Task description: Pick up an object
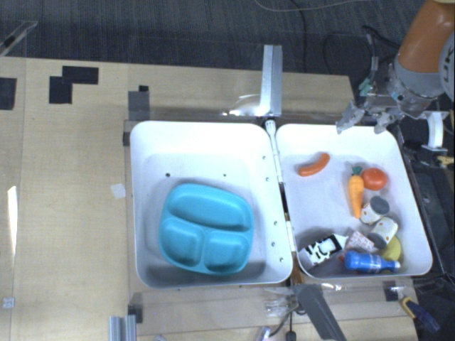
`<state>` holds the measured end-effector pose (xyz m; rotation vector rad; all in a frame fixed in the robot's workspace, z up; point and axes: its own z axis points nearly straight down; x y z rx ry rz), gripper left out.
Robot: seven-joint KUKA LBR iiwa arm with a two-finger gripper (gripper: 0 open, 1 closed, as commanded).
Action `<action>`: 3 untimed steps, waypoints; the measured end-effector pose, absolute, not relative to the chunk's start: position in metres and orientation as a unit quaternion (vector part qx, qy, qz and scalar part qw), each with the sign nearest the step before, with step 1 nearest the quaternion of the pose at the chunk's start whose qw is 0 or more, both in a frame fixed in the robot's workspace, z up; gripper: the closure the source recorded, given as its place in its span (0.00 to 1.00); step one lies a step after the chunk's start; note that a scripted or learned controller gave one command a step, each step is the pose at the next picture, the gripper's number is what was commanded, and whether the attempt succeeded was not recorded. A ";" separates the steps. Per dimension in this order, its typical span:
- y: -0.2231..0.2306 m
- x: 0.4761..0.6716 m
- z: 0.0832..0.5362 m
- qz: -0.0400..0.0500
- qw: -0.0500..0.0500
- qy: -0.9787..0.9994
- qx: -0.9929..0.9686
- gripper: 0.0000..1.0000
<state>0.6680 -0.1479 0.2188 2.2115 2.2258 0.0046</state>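
Grey arm (pixel 418 77) with orange band, small metal jaws.

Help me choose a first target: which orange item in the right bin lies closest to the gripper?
The sausage, alone near the bin's far end, closest to the gripper. The carrot and tomato sit further down.

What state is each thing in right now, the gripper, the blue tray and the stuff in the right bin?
Gripper: raised over the right bin's far rim, holding nothing.
Blue divided tray: flat, right way up, alone in the left bin.
Sausage: lying apart from the rest in the right bin.
Carrot: lying flat beside the tomato.
Blue bottle: on its side at the near wall.
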 end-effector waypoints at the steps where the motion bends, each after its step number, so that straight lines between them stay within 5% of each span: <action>1: -0.082 0.657 0.088 0.003 0.004 0.753 0.658 0.00; 2: -0.080 0.660 0.102 0.007 0.006 0.753 0.658 1.00; 3: -0.046 0.671 0.188 0.003 0.003 0.747 0.665 1.00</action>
